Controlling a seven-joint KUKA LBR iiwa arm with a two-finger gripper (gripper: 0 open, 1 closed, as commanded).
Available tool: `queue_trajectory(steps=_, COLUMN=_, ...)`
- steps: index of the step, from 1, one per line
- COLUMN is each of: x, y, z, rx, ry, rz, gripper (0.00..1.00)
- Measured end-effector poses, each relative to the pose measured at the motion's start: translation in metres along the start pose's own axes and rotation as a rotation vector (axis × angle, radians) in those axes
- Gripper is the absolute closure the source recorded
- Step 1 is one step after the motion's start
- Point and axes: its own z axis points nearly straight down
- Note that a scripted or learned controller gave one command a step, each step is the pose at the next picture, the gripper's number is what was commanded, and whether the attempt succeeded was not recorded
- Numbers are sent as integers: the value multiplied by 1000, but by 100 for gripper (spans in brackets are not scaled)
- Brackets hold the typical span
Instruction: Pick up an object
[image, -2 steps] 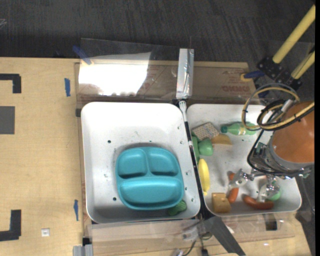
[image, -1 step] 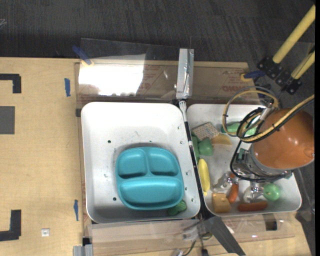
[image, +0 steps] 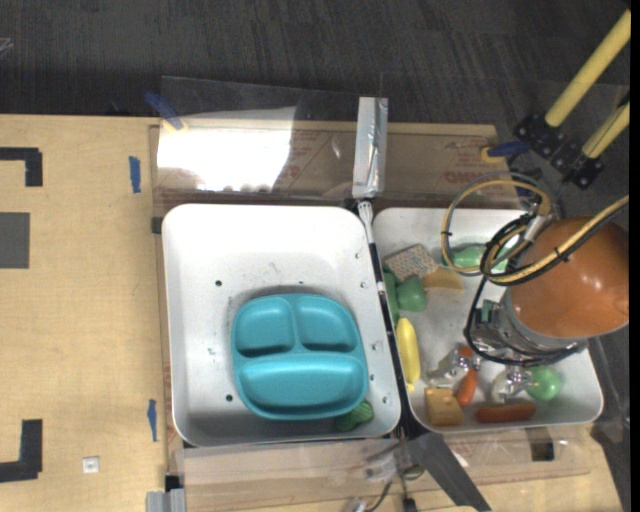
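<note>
Starting at the left of the frame, the left bin (image: 190, 250) holds a teal divided plate (image: 298, 353) lying flat in its lower middle, with a bit of something green (image: 355, 415) peeking out past the plate's lower right corner, against the bin's wall. Moving right across the divide, the right bin (image: 590, 395) carries the small things: a yellow banana-like piece (image: 408, 350) lies lengthwise along its left wall, a green piece (image: 409, 294) sits just above that, and a speckled tan block (image: 409, 263) rests near the bin's upper left. Toward the lower edge lie a tan cube (image: 442, 405), an orange carrot-like piece (image: 466, 386) just beside it, a red sausage-like piece (image: 506, 411) to the right of those, and a green ball (image: 546, 383) near the lower right. My arm (image: 570, 280) comes in from the right, its orange band hanging over the upper right of this bin, and my gripper (image: 490, 375) is down low among these items, with the carrot piece just left of it, the red piece just below it and the green ball just right of it. I cannot tell from here how my gripper is set, nor whether it has anything in it.
</note>
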Motion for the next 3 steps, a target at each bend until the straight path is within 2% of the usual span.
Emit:
queue_trajectory(steps=1, x=-4, y=-2, z=-12, rx=6, ry=-5, rz=-3, gripper=100)
queue_trajectory(steps=2, x=-4, y=-1, z=-11, rx=5, ry=-4, rz=-3, gripper=0)
queue_trajectory(steps=3, x=-10, y=5, z=0, rx=-3, ry=6, rz=-29, gripper=0)
